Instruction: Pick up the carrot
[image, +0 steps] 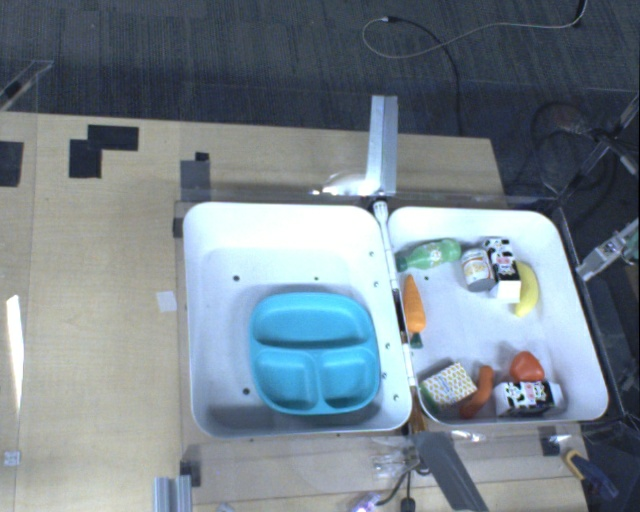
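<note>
Well clear of gripper (604, 257), across the bin (452, 340) by its far wall: carrot (412, 305), untouched. Approach stage. Gripper state: can't tell. Next: reach over, descend, grab.

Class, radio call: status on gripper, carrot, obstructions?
Carrot lying in right bin, against the left wall. Green pouch just above it. Nothing on top.

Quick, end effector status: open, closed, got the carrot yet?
End effector: state cannot be told from the camera view.
Carrot: not picked up, lying in the right bin against its left wall, nothing gripping it.
</note>
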